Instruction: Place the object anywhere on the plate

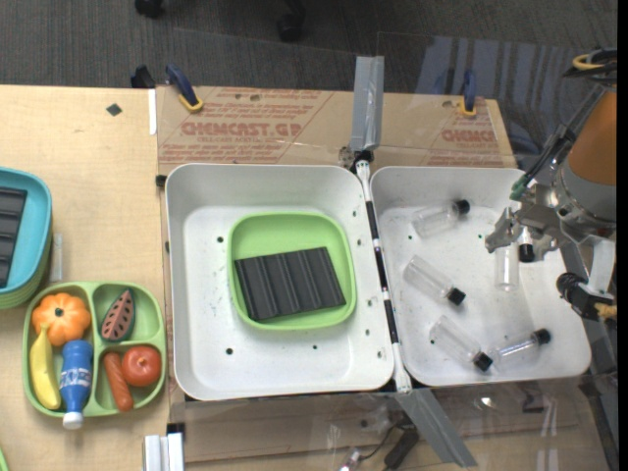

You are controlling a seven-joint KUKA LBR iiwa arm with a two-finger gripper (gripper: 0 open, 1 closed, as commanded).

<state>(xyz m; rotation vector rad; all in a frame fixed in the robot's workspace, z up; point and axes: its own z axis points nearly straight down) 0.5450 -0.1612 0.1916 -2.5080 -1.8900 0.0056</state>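
The green plate (291, 235) lies in the left white bin (192, 263) and carries a dark ridged slab (289, 283). Several clear vials with black caps lie in the right white bin (412, 356): one at the back (437, 221), one mid-bin (430, 280), and two at the front (454, 342) (517, 345). My gripper (517, 238) hangs over the right side of that bin, under the arm's orange band. Another clear vial (505, 269) sits directly beneath it, and whether it is gripped or lying on the bin floor I cannot tell.
Cardboard sheets with clamps (186, 91) stand behind the bins. On the wooden bench at left are a green divided tray of toy food (93, 356) and a blue tray (25, 234). A metal divider (369, 106) rises between the bins.
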